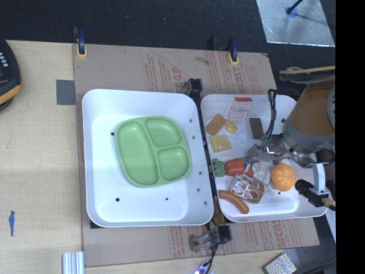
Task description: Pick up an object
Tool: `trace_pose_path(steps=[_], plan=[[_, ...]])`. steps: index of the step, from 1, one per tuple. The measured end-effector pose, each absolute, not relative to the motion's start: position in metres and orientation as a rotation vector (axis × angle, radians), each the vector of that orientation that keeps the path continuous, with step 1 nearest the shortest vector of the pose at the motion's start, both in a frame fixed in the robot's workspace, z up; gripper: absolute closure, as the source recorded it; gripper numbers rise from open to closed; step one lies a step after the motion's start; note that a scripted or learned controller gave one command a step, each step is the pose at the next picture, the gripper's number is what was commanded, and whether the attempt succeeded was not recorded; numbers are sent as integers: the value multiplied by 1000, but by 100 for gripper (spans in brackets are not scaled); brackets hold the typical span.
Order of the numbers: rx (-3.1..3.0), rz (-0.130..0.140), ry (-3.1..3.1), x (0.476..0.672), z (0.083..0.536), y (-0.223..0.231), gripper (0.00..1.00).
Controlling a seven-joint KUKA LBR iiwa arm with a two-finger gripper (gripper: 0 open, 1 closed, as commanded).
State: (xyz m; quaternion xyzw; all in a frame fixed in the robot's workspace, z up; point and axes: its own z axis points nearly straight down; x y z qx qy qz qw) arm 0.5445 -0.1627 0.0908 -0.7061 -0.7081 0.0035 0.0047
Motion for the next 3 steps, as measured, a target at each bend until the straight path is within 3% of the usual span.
trace_pose_path(steps=[1,2,3], plan=[[-2219,-2,-2232,634,93,-184,0],[-2212,4,-2229,631,103,-184,100],[-2213,-2,-2231,658,136,-146,100]])
